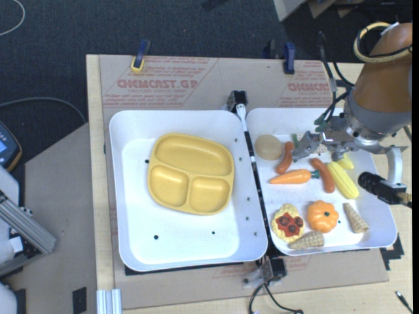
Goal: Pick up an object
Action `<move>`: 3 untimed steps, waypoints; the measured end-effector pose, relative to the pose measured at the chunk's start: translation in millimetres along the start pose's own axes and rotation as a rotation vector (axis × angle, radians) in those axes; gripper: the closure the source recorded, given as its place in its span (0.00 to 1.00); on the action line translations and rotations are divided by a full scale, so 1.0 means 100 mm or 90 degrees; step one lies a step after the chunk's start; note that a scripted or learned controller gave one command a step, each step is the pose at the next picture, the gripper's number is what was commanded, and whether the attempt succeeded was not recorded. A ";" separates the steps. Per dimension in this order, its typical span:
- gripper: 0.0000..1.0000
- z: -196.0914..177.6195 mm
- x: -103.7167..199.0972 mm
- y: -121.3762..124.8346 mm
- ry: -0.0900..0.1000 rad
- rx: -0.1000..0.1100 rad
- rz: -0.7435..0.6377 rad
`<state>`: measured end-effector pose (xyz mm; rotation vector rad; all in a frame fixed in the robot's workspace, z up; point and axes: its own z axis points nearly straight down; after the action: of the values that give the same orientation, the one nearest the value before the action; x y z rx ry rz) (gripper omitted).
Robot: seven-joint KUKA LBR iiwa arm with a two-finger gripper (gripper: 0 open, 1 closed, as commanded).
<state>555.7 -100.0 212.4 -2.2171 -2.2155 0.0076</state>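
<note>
Toys crowded the right bin (pixel 386 231), which sat just beside the left bin (pixel 124 195) on the counter (pixel 105 97); a yellow three-compartment plate (pixel 191 173) lay in the left bin, its single long well on the far side and two smaller wells on the near side. Along the right bin's far-left part lay a pale round bun-like piece (pixel 268 147); just right of it an orange-red sausage (pixel 285 157) lay at a slant; near that, an orange carrot (pixel 291 177) with a green tip at its right end lay roughly crosswise. A second reddish sausage (pixel 323 174) and a yellow corn cob (pixel 343 179) lay side by side to the right, both slanting toward the near right. Nearer still sat a small pizza-like disc (pixel 288 221) with red topping, a rounded orange pumpkin (pixel 323 216) with a green stem, a tan cone-shaped piece (pixel 356 218), and a pale ridged piece (pixel 308 241) at the near edge. The arm (pixel 383 77) reached in from the right; its end effector (pixel 319 146) hovered over the bin's far part, above the sausages and carrot; whether its jaws were apart or together could not be told, and no toy showed between them.
</note>
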 end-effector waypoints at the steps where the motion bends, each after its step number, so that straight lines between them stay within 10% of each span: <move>1: 0.00 0.61 0.06 0.04 0.000 0.000 0.000; 3: 0.00 1.22 0.04 0.16 -0.003 -0.014 -0.001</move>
<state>571.1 -95.3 89.9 -2.2287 -2.2300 -0.0116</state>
